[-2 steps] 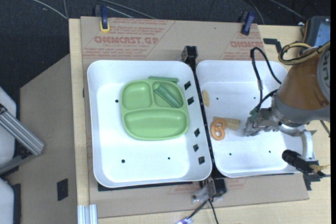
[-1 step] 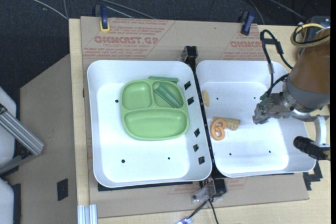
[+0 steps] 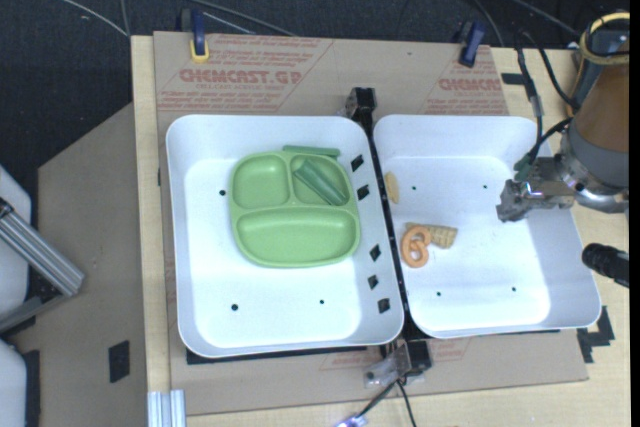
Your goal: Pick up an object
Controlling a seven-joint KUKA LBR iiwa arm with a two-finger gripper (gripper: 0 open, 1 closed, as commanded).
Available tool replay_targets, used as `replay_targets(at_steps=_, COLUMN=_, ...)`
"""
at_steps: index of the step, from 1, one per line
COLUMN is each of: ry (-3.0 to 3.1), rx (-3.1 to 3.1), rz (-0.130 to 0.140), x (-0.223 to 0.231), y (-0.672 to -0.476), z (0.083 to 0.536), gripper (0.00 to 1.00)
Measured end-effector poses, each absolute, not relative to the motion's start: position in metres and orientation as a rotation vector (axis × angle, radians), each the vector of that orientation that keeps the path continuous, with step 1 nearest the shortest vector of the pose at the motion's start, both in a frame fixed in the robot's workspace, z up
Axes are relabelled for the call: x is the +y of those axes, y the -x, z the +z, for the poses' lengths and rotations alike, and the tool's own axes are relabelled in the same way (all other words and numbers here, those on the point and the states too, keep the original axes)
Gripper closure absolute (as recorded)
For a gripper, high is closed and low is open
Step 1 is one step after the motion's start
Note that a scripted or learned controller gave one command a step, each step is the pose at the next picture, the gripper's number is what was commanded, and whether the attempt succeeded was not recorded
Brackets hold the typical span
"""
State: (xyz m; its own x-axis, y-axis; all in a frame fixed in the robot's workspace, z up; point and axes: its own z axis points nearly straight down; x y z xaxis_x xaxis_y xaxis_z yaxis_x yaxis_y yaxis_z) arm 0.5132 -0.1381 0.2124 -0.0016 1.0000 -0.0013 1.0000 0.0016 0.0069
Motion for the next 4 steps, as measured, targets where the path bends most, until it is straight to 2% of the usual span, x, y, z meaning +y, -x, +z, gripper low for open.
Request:
replay_targets(at_steps=1, ry=-2.215, rx=2.219, rz=0.006, x=-0.138, y=-0.515, z=0.267, gripper=1.0)
replay_targets(at_steps=2, ry=-2.217, rx=2.231, rz=0.002, x=-0.084, y=-0.52, z=0.261, gripper=1.0)
replay_targets(at_steps=4, ry=-2.215, rx=2.228, rz=0.004, x=0.019, y=-0.547, z=0.265, gripper=1.0)
